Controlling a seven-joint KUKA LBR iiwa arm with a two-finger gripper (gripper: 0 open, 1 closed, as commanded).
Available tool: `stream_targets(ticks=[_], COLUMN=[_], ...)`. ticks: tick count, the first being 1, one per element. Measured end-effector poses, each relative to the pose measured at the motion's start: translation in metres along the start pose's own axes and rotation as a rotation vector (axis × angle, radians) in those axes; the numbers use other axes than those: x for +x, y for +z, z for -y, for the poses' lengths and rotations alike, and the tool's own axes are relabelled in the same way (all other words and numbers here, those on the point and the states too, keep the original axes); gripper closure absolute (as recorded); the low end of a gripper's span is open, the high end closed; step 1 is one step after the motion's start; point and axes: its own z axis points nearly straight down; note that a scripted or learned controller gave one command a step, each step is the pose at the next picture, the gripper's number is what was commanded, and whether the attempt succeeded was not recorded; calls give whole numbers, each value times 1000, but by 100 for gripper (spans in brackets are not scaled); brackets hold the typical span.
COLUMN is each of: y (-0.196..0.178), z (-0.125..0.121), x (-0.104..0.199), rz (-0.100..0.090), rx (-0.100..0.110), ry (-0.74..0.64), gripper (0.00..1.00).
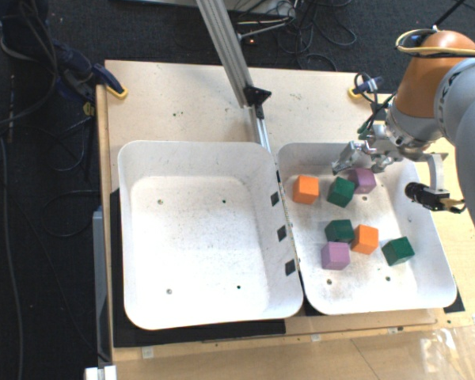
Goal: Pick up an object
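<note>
My arm comes in from the right, its orange band above the wrist, and my gripper is low over the far part of the right bin, which sits beside the left bin on the tabletop. I cannot tell how my gripper is set, apart or together, because the metal parts blur together at that spot. Just beneath and beside it lies a purple block, touching or nearly touching a dark green block on its left; whether I am in contact with the purple one I cannot say, and nothing is visibly caught in my gripper. An orange block rests farther left, near the bin's inner wall. Nearer the camera there is a second cluster: another green block, a second orange block just beside it, and a second purple block below them, all close together. A third green block lies a little apart to the right.
</note>
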Motion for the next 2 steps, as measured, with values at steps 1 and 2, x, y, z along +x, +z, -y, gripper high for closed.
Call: stream_targets(ticks=[1, 2], y=[-1, -10], z=[-4, -5], x=[-1, -1], rz=[1, 4], rx=[-12, -14], ry=[-1, -4], gripper=[0, 100])
